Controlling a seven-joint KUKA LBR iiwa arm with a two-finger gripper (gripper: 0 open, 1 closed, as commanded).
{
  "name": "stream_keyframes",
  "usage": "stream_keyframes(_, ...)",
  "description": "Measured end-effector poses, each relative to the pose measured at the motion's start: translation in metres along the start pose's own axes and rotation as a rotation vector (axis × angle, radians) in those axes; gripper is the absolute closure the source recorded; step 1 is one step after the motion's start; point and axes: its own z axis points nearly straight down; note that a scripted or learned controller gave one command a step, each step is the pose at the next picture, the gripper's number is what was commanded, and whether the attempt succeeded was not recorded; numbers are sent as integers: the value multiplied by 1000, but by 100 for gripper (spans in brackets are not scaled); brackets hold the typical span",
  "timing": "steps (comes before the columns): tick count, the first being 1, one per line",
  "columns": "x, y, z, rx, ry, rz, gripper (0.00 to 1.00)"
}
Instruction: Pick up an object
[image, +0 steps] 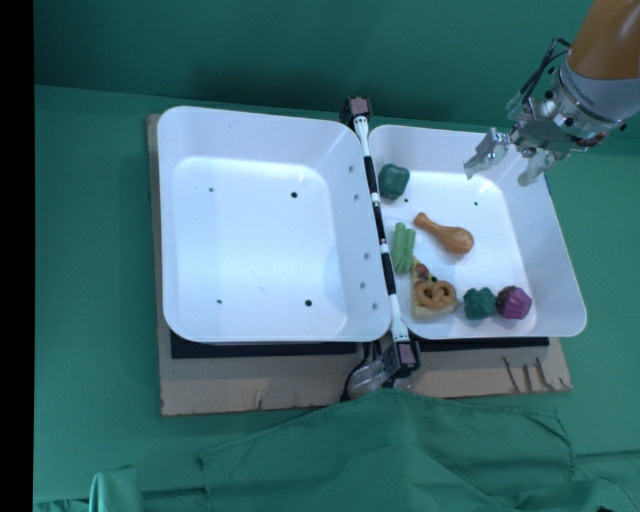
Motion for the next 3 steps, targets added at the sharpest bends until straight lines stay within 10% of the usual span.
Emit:
stream_keyframes(1,13,-39,95,11,2,1,0)
stream_keyframes(3,12,-37,90,-1,0,0,0)
